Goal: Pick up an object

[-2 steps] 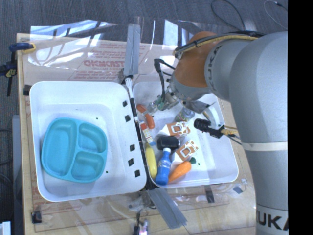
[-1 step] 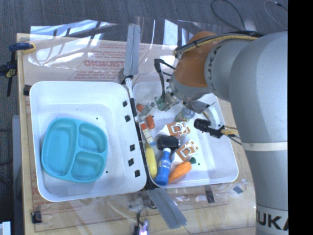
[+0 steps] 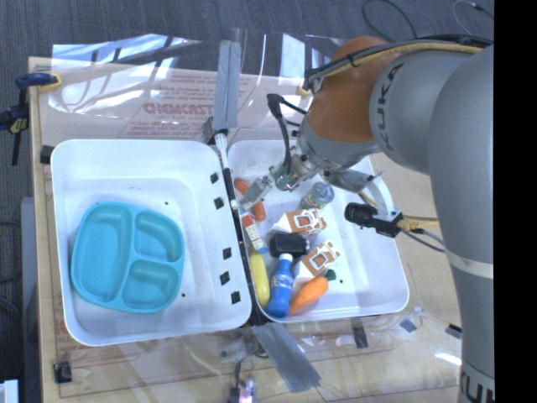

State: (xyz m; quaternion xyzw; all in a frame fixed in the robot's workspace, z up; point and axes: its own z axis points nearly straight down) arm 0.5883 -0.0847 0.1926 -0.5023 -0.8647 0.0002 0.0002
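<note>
Nearest the camera, at the 6 o'clock end of the right bin (image 3: 382,296), an orange carrot (image 3: 308,293) of smooth plastic lies slantwise, its long axis running from 8 o'clock up to 2 o'clock, the thin end with a dark green tip toward 2 o'clock. Touching it at 9 o'clock is a blue bottle (image 3: 283,284) with a white band, its long axis nearly 12 to 6 and its darker cap toward 12 o'clock, and just beside that at 9 o'clock a yellow banana (image 3: 260,278) lies along the bin's wall, also pointing 12 to 6. Above the bottle sits a black block (image 3: 288,243), and two small white and orange cartons (image 3: 305,222) lie at 12 and 4 o'clock of it; their printing is too small to read. A small red piece (image 3: 258,211) rests near the dividing wall. Both bins are shallow, glossy white plastic with rounded corners. At the middle of the left bin (image 3: 63,162) lies a turquoise tray (image 3: 127,257) with three compartments, smooth and rounded. At 12 o'clock of the bins, a clear sheet on the counter (image 3: 42,82) bears faint red lettering, too blurred to make out. From 3 o'clock the grey arm (image 3: 436,91) with its orange band reaches in, and the end effector (image 3: 281,179) hangs over the 12 o'clock part of the right bin, near a grey round can (image 3: 320,194); whether it is apart or together I cannot tell
</note>
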